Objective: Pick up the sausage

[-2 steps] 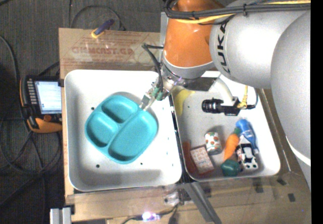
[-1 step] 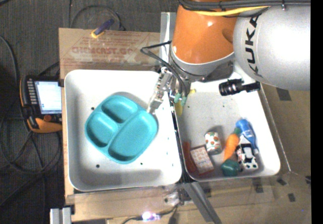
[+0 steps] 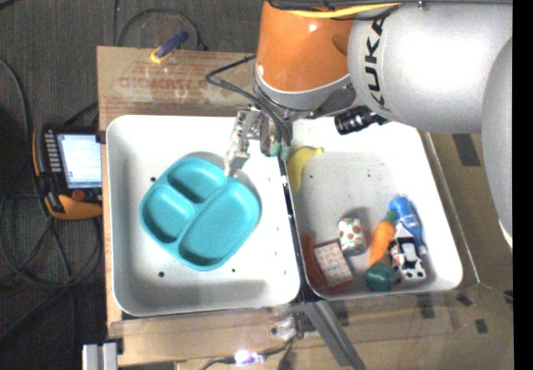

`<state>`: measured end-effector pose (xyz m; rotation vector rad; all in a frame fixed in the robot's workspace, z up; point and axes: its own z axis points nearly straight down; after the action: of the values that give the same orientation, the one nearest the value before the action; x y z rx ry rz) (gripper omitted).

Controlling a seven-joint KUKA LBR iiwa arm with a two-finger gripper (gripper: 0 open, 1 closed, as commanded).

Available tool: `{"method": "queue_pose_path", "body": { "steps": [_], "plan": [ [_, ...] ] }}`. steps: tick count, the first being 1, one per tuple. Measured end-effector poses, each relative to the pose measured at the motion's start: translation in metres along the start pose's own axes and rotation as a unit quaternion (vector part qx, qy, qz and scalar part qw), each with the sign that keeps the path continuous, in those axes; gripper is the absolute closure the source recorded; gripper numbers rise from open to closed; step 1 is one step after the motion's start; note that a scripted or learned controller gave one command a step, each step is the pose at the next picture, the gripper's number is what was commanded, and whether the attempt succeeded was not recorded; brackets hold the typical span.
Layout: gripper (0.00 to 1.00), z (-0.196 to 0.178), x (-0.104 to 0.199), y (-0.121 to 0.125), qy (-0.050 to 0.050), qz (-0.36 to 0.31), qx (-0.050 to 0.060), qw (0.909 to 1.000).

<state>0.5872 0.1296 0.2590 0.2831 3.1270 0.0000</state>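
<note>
**Bench with two white bins, arm above the wall between them**

Dark carpet and loose cables all round; cardboard sheet point(image 3: 158, 85) along the bench's far edge, orange-cased pendant point(image 3: 71, 162) off its left side. In the left bin point(image 3: 125, 277): teal divided plate point(image 3: 200, 214), roughly centred. Gripper point(image 3: 250, 145) hanging over that bin's far right corner, tip just above the plate's far rim. Width of the jaws: cannot tell from this angle. In the right bin point(image 3: 441, 193): yellow banana point(image 3: 301, 160) in the far left corner; carrot point(image 3: 381, 241), blue bottle point(image 3: 405, 217) and small boxes bunched toward the near edge. Sausage point(image 3: 310, 250), if rightly read as the dark red-brown piece, against the right bin's left wall near its near corner, well apart from the gripper.
</note>
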Motion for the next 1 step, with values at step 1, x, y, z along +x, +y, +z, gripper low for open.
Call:
{"method": "queue_pose_path", "body": {
  "steps": [1],
  "plan": [
    [1.0, 0.0218, 0.0208, 0.0055, 0.0, -0.2, -0.001, 0.9799]
  ]
}}
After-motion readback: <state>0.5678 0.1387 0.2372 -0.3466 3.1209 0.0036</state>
